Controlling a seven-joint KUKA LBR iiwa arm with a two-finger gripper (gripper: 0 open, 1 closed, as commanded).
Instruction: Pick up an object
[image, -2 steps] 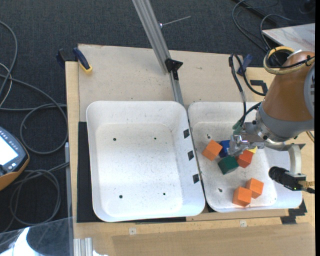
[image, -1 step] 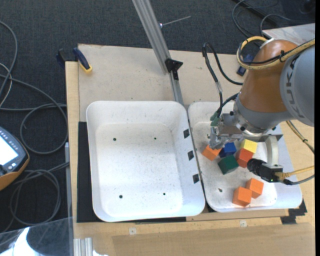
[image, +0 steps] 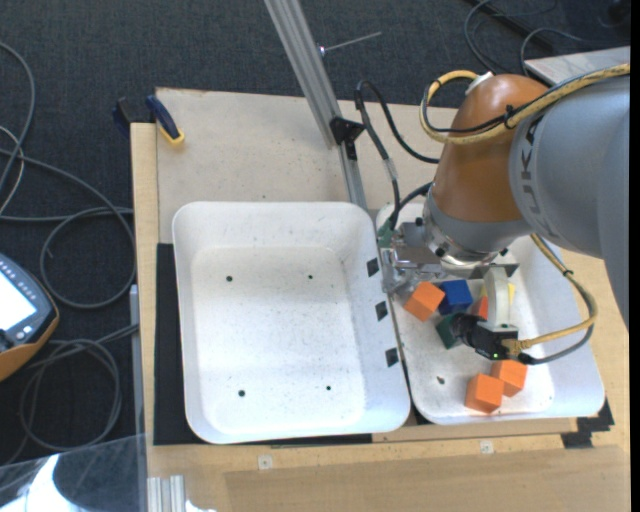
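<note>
My gripper (image: 436, 275) hangs low over the left part of the right bin (image: 560, 330), largely hidden beneath the orange wrist band. Just under it lie an orange block (image: 427, 300) and, touching its right side, a blue block (image: 457, 294). A dark green piece (image: 449, 332) sits a little below them. Two more orange blocks (image: 487, 393) (image: 512, 375) rest together near the bin's front edge. A yellow-and-white object (image: 500, 300) shows to the right of the blue block. Whether anything is held is hidden.
The left bin (image: 270, 320) stands beside the right one, their rims meeting near the gripper. A slanted metal pole (image: 315, 80) and black cables (image: 385, 150) rise behind the bins. A yellow cable (image: 560, 335) loops over the right bin.
</note>
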